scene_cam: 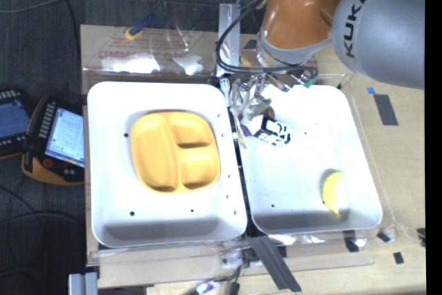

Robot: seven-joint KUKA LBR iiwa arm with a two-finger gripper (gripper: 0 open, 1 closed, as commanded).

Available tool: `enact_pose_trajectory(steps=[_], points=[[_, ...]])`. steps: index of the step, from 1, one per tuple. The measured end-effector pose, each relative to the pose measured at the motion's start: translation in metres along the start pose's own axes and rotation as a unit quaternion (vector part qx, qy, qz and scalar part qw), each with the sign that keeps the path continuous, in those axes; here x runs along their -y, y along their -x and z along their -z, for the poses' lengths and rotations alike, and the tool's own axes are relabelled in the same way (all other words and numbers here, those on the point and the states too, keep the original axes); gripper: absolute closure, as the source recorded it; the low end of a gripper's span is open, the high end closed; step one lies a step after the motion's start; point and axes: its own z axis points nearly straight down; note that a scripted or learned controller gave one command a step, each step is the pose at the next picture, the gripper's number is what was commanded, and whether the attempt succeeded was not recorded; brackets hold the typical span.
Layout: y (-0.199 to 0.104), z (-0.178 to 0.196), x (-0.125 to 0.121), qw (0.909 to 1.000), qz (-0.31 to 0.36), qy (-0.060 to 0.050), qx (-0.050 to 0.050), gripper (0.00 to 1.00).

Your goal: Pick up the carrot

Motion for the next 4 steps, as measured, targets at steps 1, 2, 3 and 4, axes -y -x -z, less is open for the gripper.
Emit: enact_pose_trajectory(steps=[1,2,3,4], points=[[-0.019,0.000,0.016,0.9873,0.159,0.000,0.000,1.00],[-0.032,0.028,0.028,0.9426,0.334,0.001,0.001,1.00],[-0.045,0.000,0.038,0.8587,0.512,0.002,0.001,1.00],[-0.111,-0.001,0.002,0.7638,0.645,0.004,-0.001,1.00]])
